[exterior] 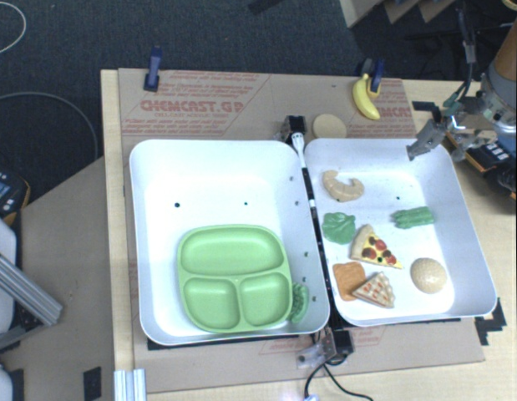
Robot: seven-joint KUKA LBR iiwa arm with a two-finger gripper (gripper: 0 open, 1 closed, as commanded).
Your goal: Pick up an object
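Tabletop of brown board on dark carpet, bearing two white bins. Jaws (427,140) at upper right, over the right bin's (467,224) far rim, apart and holding nothing. Below them lie croissant (342,187), pizza slice (374,247) and bread roll (428,275). Green tray (234,276) fills left bin (158,224).

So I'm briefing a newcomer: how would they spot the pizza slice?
Look in the right-hand white bin, near its middle. The pizza slice is a yellow wedge with red dots, lying just right of a green leafy piece; the waffle-patterned wedge below it has no dots.
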